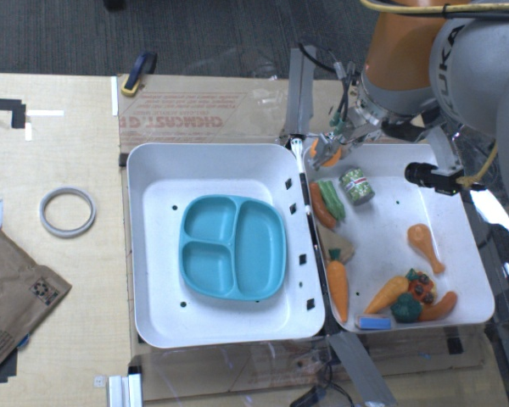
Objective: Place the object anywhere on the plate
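A teal plate (234, 247) with three compartments lies in the left white bin (153, 227). The right bin (458, 227) holds toy food: a green and orange vegetable (327, 202), a small green-and-white can (356, 185), a tan drumstick (426, 244), two carrots (338, 287) (388, 291), a red and green cluster (414, 291), an orange sausage (441, 305) and a blue block (375, 321). My gripper (335, 142) hangs over the right bin's far left corner. A small orange piece (327, 153) shows right under it; whether it is gripped is unclear.
A tape ring (68, 211) and a brown cardboard box (13, 295) lie on the bench to the left. A blue clip (138, 70) sits behind the left bin. The divider between the bins (310, 244) runs just left of the gripper.
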Controlling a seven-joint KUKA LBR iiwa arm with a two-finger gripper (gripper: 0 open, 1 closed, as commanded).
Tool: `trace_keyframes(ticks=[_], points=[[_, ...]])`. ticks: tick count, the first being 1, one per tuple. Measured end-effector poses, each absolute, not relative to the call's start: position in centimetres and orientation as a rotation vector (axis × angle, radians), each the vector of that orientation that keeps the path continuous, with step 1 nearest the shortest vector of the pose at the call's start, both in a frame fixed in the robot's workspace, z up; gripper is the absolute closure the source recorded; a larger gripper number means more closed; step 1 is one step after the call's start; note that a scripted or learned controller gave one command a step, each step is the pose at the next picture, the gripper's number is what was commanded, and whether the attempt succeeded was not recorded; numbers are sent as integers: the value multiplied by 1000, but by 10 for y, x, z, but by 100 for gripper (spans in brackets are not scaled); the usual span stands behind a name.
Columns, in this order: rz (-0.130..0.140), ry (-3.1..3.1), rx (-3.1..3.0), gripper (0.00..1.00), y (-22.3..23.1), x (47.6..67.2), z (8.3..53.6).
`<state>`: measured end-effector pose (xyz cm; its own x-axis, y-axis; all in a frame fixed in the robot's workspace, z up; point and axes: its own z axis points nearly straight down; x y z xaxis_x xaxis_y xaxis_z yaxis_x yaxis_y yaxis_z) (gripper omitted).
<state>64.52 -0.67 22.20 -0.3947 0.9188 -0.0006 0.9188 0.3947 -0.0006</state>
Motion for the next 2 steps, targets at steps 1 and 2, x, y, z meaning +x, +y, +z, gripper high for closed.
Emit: trace_keyframes(ticks=[1,2], points=[[-4,2543,1847,100,62,573,191],[-4,2543,1848,0,61,573,191]])
